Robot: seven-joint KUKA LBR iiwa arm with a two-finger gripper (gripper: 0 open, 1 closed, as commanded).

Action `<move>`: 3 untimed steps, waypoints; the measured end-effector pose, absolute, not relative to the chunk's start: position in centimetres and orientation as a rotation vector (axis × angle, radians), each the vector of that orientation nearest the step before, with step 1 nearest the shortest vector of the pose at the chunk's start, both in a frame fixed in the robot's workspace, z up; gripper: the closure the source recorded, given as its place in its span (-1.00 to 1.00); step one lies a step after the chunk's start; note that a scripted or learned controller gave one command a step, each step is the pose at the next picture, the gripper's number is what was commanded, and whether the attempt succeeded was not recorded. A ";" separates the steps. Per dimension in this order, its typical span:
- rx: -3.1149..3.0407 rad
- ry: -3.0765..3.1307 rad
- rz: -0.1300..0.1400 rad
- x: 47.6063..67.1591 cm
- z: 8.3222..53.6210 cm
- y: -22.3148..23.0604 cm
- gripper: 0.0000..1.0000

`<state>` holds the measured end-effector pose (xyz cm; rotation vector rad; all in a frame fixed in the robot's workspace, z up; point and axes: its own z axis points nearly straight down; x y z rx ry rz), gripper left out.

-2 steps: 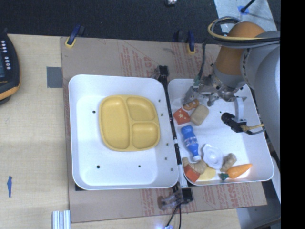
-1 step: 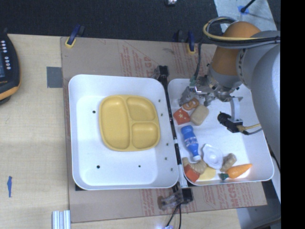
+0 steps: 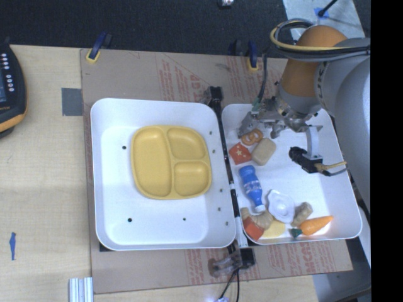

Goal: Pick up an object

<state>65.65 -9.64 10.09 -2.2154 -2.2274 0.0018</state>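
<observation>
My gripper (image 3: pixel 267 122) hangs low over the far end of the right bin (image 3: pixel 337 168), under the grey arm with its orange band. Just beneath and left of it lies a small orange ring-shaped piece (image 3: pixel 252 137). Close by are a red block (image 3: pixel 240 153) and a tan block (image 3: pixel 264 151). A blue bottle (image 3: pixel 252 186) lies along the bin's left side. Nearer the front sit a white cup (image 3: pixel 280 203), a brown piece (image 3: pixel 303 210), an orange carrot (image 3: pixel 315 224) and a red and yellow piece (image 3: pixel 255 227). I see nothing held in the gripper.
The left bin (image 3: pixel 107 187) holds a yellow divided plate (image 3: pixel 171 161). A hinge strip (image 3: pixel 225 162) runs between the two bins. A handheld controller (image 3: pixel 9 87) lies at the bench's left edge. Clamps (image 3: pixel 253 54) hold the cardboard at the back.
</observation>
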 end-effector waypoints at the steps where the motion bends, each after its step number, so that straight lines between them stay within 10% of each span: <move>1: -2.218 -2.222 0.005 65.6 9.2 -10.9 -1.00; 3: -2.215 -2.224 0.005 65.6 9.2 -9.3 -1.00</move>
